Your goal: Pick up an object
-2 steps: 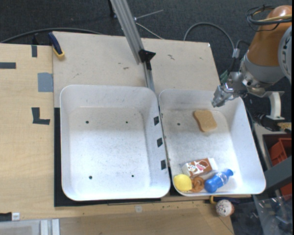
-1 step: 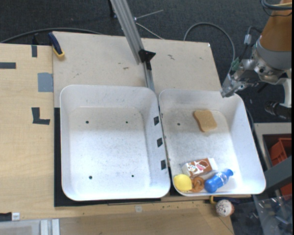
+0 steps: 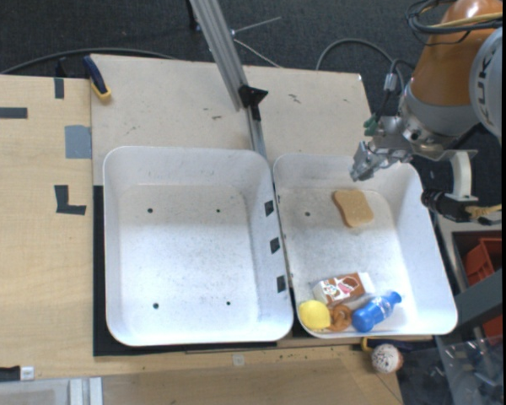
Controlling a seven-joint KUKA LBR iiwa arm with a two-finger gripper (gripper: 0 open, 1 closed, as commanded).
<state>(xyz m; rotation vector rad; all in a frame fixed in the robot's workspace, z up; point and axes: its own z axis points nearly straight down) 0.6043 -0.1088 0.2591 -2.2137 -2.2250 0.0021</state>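
Observation:
My gripper (image 3: pixel 362 168) hangs over the far part of the right bin (image 3: pixel 422 226), just above and beyond a tan slice of bread (image 3: pixel 353 207). Nothing shows between its fingers. At the bin's near edge lie a yellow lemon-like ball (image 3: pixel 314 315), a brown pretzel-like piece (image 3: pixel 341 317), a blue bottle (image 3: pixel 376 310) and a small red-and-white carton (image 3: pixel 341 288), all packed close together.
The left bin (image 3: pixel 185 243) sits beside the right one, with a black divider between them. A slanted metal rail (image 3: pixel 228 57) runs down toward the bins' far edge. A small ball (image 3: pixel 387 359) lies outside the right bin at the bench front.

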